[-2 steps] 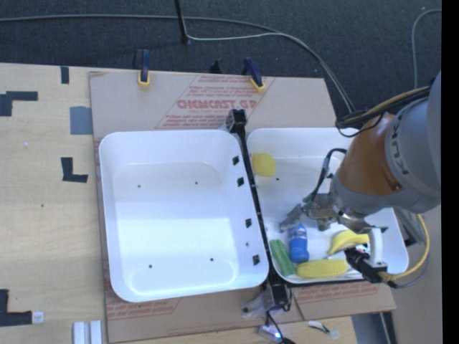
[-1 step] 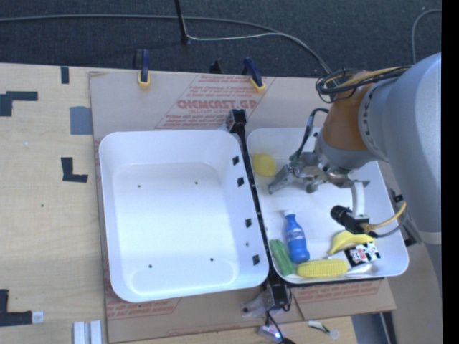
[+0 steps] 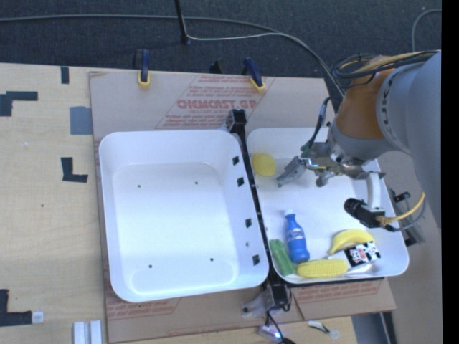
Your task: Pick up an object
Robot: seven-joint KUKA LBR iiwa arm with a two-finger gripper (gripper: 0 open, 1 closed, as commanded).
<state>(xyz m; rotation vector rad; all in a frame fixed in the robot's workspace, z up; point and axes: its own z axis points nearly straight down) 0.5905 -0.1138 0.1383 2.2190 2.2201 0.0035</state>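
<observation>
— Where's your pincer (image 3: pixel 306 173) sitting?
— Spread wide, holding nothing, hanging over the right bin (image 3: pixel 393 269) beside the yellow ball (image 3: pixel 264 165)
— The risk?
— I'm thinking one finger nudges it and it's rolling toward the bin wall

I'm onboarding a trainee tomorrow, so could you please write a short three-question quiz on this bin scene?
1. True or false: the blue bottle lies in the left bin.
2. Which item lies nearest the claw? A) banana B) round yellow object C) corn cob
3. Fill in: the green item lies against the right bin's ____ wall, beside the divider.

Key: 1 false; 2 B; 3 left.
</observation>
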